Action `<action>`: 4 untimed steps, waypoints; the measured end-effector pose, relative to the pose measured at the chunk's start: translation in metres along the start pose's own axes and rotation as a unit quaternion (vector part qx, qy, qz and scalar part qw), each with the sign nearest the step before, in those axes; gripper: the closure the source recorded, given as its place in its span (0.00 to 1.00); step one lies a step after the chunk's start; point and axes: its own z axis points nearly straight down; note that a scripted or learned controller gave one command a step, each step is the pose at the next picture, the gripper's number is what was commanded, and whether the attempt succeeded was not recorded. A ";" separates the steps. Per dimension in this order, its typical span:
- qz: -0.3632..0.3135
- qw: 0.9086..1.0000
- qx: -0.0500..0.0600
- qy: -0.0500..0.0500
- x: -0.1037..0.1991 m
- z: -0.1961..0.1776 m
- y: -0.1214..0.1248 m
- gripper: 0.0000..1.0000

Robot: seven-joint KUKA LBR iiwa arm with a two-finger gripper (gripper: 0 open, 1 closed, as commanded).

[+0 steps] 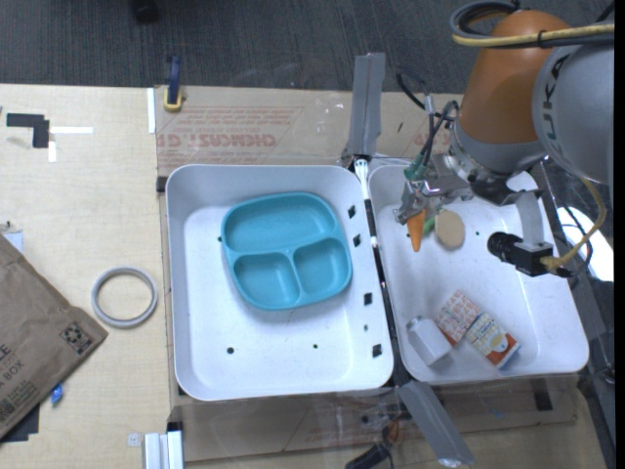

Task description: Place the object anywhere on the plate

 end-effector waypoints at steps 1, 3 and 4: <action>-0.040 0.999 0.002 0.001 0.059 0.026 0.008 1.00; -0.039 0.999 0.003 0.000 0.057 0.019 0.008 0.00; -0.040 0.999 0.005 0.000 0.055 0.012 0.009 1.00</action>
